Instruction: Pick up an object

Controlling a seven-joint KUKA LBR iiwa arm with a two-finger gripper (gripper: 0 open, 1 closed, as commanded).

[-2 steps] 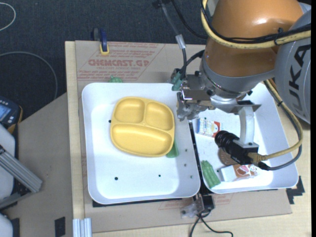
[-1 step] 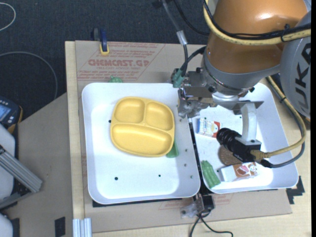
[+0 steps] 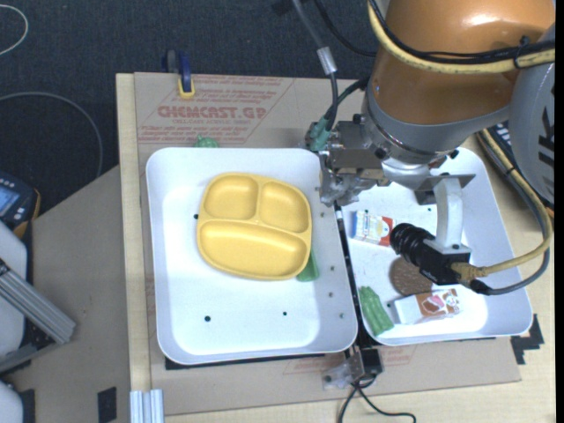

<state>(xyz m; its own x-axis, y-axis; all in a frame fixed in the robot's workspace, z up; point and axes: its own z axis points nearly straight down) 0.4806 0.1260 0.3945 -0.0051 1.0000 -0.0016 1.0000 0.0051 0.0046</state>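
Small carton (image 3: 371, 227), right bin (image 3: 498, 227), near the divider, just beside gripper (image 3: 339, 188); gripper's spread cannot be told. Judged light, stiff, slightly crushable: grasp across its narrow sides

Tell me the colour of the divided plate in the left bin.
The divided plate is yellow, plain, clearest in the camera view.

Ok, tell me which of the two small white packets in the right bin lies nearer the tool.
The blue-and-red packet, just below the tool. The other packet, brown-printed, lies at the bin's near edge.
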